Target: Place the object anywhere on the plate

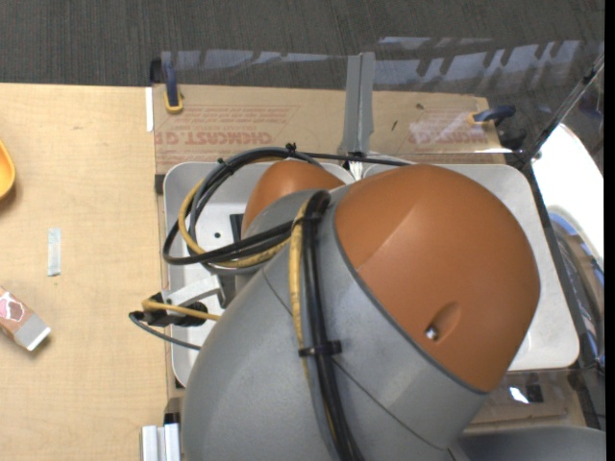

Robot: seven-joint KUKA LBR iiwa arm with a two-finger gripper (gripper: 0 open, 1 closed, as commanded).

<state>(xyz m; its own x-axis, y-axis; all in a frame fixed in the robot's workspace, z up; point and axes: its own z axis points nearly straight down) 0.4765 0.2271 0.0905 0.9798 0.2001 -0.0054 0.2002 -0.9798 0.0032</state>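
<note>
My grey arm with its orange bands (pixel 423 257) reaches in from the right and covers most of both white bins (pixel 183 185). It hangs over the left bin, with black and yellow cables (pixel 207 238) looping around the wrist. The arm hides the gripper, the plate and the object.
A clear panel (pixel 384 65) and a brown cardboard sheet (pixel 250 123) stand behind the bins. On the wooden bench at the left lie a small grey strip (pixel 54 253), a white and brown item (pixel 21 320) and part of an orange thing (pixel 5 171) at the edge.
</note>
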